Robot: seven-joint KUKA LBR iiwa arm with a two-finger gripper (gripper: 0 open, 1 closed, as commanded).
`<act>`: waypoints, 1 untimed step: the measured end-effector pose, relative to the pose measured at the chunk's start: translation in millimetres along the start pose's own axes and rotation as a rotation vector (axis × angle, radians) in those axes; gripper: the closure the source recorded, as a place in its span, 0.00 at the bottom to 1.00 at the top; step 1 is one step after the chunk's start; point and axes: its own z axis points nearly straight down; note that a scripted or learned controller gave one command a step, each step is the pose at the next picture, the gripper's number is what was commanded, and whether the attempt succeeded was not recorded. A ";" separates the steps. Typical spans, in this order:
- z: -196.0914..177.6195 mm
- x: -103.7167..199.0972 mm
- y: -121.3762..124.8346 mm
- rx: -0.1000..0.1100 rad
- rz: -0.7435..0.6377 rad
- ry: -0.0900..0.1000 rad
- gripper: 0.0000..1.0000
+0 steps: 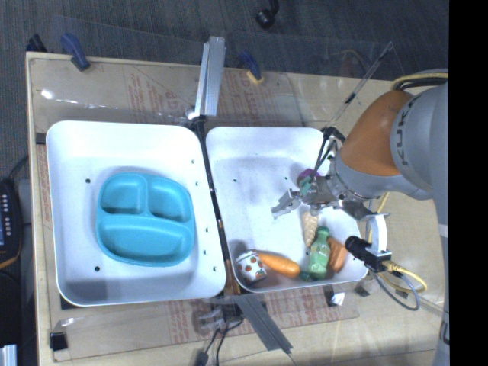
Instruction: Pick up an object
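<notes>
Along the near edge of the right bin (229,204) lie a patterned ball (249,265), a carrot (278,264), a green bottle (318,253) and a cream cone (310,224), crowded together. Further in, toward the bin's right wall, my gripper (292,202) hangs with fingers spread and holding nothing. Coming down on that cluster, I could pinch two items or knock the bottle away. Beyond, the left bin (69,204) carries a blue divided plate (145,218).

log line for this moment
claw: over right white bin | holding: nothing seen | green plastic bottle: in bin
</notes>
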 end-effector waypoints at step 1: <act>49.0 0.9 -45.1 -0.005 -0.002 0.000 0.00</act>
